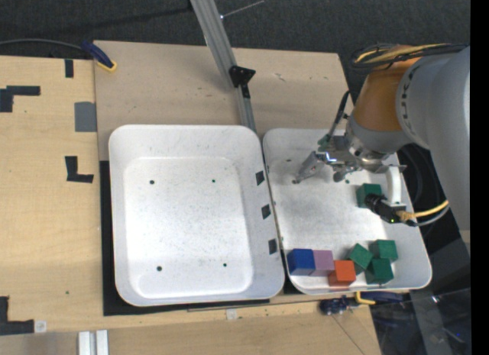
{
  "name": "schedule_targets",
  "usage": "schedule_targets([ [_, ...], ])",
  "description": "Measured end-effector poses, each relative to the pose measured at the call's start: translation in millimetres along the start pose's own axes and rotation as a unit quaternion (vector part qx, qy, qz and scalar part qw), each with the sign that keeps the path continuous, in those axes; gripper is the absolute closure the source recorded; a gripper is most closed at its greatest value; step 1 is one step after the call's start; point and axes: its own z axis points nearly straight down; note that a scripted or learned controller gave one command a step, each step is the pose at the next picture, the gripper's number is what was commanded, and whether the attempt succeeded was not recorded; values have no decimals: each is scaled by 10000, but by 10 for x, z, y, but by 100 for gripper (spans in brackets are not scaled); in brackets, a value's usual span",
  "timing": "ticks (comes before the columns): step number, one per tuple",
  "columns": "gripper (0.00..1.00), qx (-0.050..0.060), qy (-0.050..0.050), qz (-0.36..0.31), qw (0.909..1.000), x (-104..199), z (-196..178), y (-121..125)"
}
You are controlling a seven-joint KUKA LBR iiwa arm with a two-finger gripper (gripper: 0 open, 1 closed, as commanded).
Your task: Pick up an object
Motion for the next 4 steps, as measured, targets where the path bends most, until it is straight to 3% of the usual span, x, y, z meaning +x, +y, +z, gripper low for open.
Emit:
schedule_targets([
  [1, 0, -19, -5, 1, 10000, 7, 276, -8],
  [2, 100, -30, 0, -6, 10000, 16, 160, -2],
  [4, 100, -75, -10, 1, 10000, -48, -1102, -1],
])
